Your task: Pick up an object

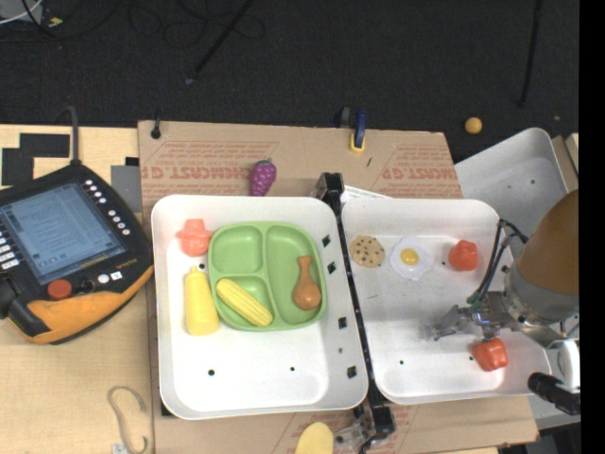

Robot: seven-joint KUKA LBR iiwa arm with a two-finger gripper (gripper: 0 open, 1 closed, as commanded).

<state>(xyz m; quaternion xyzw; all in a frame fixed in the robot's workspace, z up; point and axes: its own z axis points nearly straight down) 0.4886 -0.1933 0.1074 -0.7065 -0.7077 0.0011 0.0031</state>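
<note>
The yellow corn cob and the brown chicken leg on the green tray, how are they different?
The yellow corn cob is long and even in width; the brown chicken leg is fat at the bottom and thin at the top. The corn lies slanted in the lower-left compartment of the green plastic tray; the leg stands nearly straight up the picture in the right compartment. Both are toy food in the left white bin.

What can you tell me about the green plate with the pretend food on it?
The green plate looks like smooth toy plastic, rounded at the corners, with three compartments. It lies flat in the left white bin, toward its far side. A yellow corn cob lies aslant in the lower-left compartment, and a brown drumstick lies in the right one. A yellow bottle sits against its left edge.
</note>
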